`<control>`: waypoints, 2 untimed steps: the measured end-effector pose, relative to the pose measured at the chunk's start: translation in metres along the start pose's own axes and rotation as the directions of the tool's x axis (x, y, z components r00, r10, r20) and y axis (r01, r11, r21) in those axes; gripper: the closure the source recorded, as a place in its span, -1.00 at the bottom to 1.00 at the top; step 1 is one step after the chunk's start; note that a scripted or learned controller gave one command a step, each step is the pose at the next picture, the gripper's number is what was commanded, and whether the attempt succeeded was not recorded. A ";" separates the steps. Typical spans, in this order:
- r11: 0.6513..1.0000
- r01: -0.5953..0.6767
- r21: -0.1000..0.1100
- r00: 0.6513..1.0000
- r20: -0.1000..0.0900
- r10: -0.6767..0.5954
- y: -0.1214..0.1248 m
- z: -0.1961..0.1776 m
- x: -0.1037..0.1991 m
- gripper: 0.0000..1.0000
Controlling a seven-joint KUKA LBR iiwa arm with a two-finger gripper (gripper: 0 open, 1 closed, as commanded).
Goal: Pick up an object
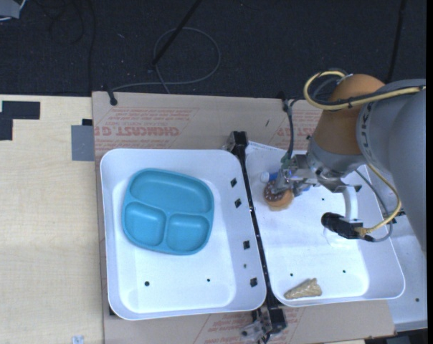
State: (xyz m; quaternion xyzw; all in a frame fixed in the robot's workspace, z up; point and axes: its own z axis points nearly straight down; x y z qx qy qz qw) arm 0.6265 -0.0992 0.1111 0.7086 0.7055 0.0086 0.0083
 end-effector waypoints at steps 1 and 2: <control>1.000 -0.003 0.023 1.000 0.001 0.003 -0.006 -0.055 -0.009 1.00; 1.000 0.005 0.019 1.000 0.001 -0.005 0.004 -0.116 -0.012 1.00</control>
